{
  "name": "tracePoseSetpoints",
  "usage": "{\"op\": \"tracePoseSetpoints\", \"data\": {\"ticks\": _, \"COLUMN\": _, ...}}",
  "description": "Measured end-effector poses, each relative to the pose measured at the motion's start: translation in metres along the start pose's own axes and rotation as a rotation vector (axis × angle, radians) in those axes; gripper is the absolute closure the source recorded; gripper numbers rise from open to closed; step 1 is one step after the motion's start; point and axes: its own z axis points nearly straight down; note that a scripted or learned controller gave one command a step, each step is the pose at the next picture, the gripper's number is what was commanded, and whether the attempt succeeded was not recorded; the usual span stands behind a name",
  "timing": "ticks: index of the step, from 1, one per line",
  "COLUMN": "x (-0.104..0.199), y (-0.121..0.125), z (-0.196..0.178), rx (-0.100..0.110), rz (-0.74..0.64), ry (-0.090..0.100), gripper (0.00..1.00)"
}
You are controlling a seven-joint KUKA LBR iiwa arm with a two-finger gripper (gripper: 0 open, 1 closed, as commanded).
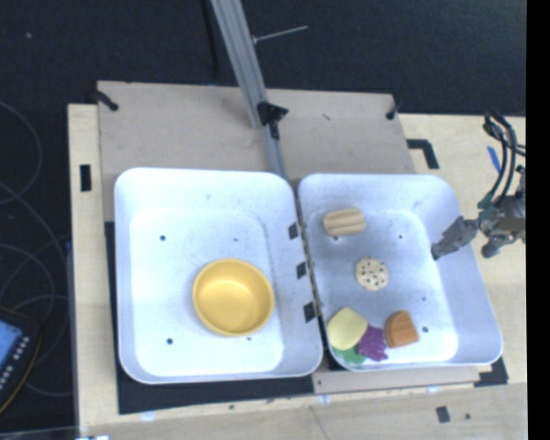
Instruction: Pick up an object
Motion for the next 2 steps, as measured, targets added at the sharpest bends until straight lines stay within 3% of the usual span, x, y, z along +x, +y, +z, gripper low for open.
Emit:
{"op": "tracePoseSetpoints", "data": {"ticks": 1, "x": 0.000, "y": 0.000, "z": 0.000, "rx": 0.000, "rz": 0.001, "ry": 0.000, "gripper": 0.00}}
{"op": "tracePoseSetpoints", "data": {"ticks": 2, "x": -0.001, "y": 0.003, "z": 0.042, "rx": 0.005, "rz": 0.006, "ry": -0.001, "gripper": 0.00}}
